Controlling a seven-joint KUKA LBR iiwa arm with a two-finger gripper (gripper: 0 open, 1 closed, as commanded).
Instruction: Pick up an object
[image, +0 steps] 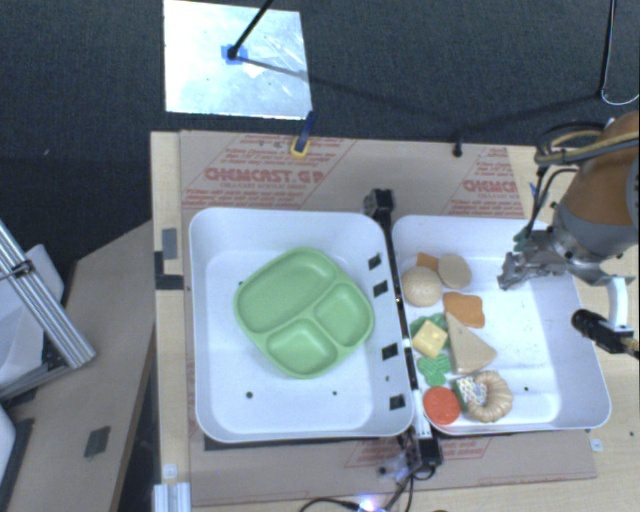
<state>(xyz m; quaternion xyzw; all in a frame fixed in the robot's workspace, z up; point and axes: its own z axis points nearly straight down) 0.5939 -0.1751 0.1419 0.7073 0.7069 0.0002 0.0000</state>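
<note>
My gripper (512, 270) hangs over the right bin (570, 350), above bare floor to the right of the food pile; I cannot tell from here how it is set, and I see nothing in it.

Everything I might pick sits bunched against the divider (400, 320) between the bins: a pale bun (421, 287) and a tan disc (455, 270) at the far end of the divider, an orange wedge (465, 308) and a yellow cube (430, 338) about midway along it, a cream slice (470, 350) just right of the cube, and a red tomato (441, 404) touching a sprinkled ring (488, 394) at the near end.

The green plate (303, 311) lies alone on the divider's other side.

The risk, I judge, is the crowding. Coming down among pieces that touch, I could pinch two, or nudge one against the divider and close on air. The rounded bun and tomato may roll away.
</note>
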